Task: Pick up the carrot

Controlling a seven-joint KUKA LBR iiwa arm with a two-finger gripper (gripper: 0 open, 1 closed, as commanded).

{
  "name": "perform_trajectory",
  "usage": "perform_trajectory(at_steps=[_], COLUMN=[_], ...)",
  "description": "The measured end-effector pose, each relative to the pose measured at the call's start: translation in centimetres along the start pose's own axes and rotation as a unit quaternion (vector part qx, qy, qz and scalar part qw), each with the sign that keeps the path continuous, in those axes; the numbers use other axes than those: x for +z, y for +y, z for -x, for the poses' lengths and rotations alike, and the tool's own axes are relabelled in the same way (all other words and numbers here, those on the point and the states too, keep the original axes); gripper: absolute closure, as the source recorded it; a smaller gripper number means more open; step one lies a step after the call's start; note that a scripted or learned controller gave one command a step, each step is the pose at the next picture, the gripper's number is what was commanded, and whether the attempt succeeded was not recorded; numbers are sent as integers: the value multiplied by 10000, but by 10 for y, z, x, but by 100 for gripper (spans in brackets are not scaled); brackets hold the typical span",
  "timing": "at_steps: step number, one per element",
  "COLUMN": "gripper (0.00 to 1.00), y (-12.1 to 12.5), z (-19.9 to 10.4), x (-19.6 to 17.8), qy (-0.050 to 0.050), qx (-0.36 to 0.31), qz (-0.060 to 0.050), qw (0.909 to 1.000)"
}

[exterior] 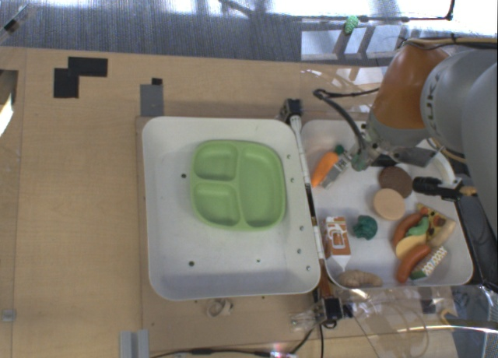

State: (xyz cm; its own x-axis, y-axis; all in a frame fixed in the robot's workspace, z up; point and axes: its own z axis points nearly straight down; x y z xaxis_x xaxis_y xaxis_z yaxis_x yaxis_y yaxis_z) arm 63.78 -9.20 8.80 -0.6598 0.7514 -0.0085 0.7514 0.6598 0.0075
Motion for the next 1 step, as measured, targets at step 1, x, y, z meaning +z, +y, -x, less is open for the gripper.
perform_trajectory(at_steps=[1], gripper=[0], y=[19], z=[19], x=[2], qy=[14], qx=[1809], qz=[-55], qw=[9835])
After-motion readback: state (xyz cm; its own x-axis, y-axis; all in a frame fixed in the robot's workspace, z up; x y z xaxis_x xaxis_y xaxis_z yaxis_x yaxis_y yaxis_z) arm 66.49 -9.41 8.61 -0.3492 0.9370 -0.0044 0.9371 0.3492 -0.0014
